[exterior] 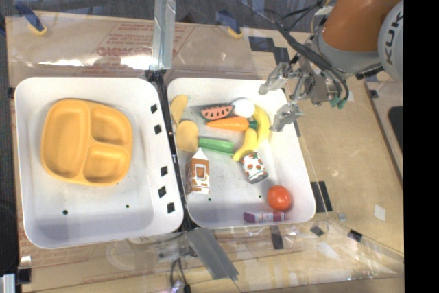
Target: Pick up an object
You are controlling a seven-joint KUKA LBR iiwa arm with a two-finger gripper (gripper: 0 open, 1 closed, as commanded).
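Note:
The right bin (302, 175) holds several toy foods: a watermelon slice (216, 111), a white egg (242, 107), a carrot (228, 124), a banana (251, 135), a green cucumber (216, 145), a small carton (199, 173), a strawberry-print cup (254, 167), a tomato (279, 197) and a purple bar (264, 217). My gripper (278, 101) hangs over the bin's far right corner, just right of the egg and banana. It is open, with nothing between its fingers (285, 116).
The left bin (27, 216) carries a yellow divided plate (86, 141). Two pale yellow pieces (185, 135) lie along the right bin's left wall. A grey tape strip (163, 31) runs up from between the bins. Cables trail from the wrist.

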